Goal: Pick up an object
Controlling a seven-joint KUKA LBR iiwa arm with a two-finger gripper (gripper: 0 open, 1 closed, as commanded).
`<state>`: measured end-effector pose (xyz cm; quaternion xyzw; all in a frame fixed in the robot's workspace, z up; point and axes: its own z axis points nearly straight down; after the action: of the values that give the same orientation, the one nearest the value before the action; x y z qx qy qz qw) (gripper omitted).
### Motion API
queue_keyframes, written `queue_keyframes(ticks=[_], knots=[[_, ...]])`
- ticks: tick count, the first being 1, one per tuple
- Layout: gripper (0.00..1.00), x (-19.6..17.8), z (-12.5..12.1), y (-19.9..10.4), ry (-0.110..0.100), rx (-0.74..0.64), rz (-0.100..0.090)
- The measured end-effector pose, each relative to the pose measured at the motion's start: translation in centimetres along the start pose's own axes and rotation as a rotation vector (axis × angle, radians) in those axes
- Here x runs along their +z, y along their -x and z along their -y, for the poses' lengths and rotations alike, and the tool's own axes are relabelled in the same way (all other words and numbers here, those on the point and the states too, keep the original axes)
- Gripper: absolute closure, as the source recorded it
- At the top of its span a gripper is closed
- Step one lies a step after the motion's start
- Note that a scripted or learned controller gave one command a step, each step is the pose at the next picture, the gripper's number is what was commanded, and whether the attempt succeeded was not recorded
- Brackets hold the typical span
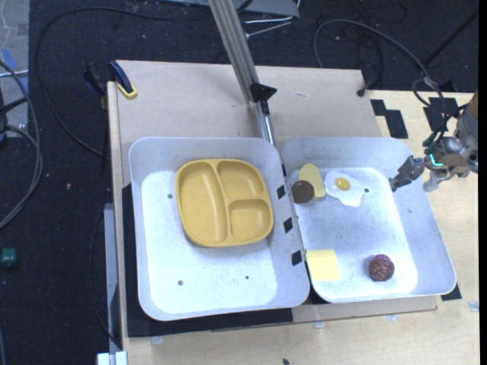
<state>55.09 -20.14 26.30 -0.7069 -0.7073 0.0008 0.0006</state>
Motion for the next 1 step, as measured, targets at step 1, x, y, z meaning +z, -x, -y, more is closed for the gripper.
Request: queue_keyframes(ticks=[1], knots=[[0.0, -0.09, -0.06, 0.0, 0.002, 0.0, 0.001]])
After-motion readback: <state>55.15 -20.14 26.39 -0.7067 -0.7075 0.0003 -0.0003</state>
